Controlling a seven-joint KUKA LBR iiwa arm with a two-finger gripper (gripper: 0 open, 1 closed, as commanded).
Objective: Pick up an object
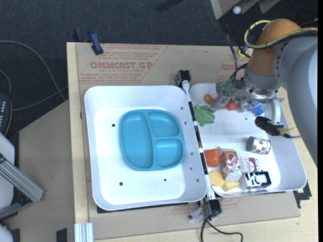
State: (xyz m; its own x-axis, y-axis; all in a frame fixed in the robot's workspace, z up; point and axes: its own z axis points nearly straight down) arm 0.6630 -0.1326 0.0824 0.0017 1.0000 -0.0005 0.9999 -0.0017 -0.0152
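A blue divided tray (151, 139) is sitting in the left bin (98, 135). In the right bin (290, 158) – a green piece (204, 116) at the left wall, an orange piece (212, 157) and cartons (near end) – the gripper (229, 99) is hovering at the far end; its opening I cannot tell.

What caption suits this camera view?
Arm's gripper reaches into the right bin of small items; a blue tray fills the left.
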